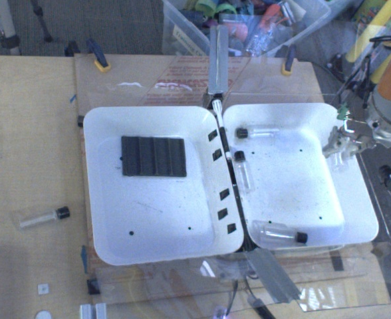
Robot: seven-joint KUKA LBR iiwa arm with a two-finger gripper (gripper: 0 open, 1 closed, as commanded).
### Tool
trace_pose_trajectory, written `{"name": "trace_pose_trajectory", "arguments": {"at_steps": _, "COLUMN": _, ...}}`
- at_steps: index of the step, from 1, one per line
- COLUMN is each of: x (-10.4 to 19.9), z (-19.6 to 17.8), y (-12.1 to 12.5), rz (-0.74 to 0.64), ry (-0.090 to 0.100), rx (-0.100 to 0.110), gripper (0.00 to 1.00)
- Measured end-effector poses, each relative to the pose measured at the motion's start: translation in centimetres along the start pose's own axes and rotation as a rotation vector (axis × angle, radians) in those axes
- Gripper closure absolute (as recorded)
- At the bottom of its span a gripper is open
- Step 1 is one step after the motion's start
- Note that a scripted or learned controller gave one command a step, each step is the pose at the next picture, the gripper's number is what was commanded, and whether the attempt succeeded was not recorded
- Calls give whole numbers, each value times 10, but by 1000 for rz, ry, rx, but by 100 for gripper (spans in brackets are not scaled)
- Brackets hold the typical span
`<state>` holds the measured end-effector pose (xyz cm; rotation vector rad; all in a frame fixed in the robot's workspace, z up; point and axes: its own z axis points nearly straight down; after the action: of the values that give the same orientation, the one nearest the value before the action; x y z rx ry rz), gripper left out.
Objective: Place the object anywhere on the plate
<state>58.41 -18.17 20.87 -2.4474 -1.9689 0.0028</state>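
Note:
A black ribbed plate [153, 156] lies flat in the upper left part of the left bin [109, 244]. The right bin [355, 224] holds three clear tubes with black caps: one near the back wall [255, 133], one by the divider [241, 173], and one at the front left corner [279, 232]. My gripper [337, 146] hangs over the right bin's right rim, far from the plate and apart from every tube. I see nothing held in it.
Another clear tube [42, 216] lies on the wooden bench left of the bins. A clear crate of coloured toys [245, 8] stands behind the bins. Black clips [223, 193] line the divider between the two bins.

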Motion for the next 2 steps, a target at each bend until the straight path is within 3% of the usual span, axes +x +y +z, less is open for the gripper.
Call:
{"name": "trace_pose_trajectory", "arguments": {"at_steps": 1, "x": 60, "z": -137, "y": 28, "rz": 322, "ry": 0, "rx": -1, "gripper": 100}}
{"name": "trace_pose_trajectory", "arguments": {"at_steps": 2, "x": 132, "z": -105, "y": -61, "rz": 450, "ry": 0, "rx": 3, "gripper": 100}}
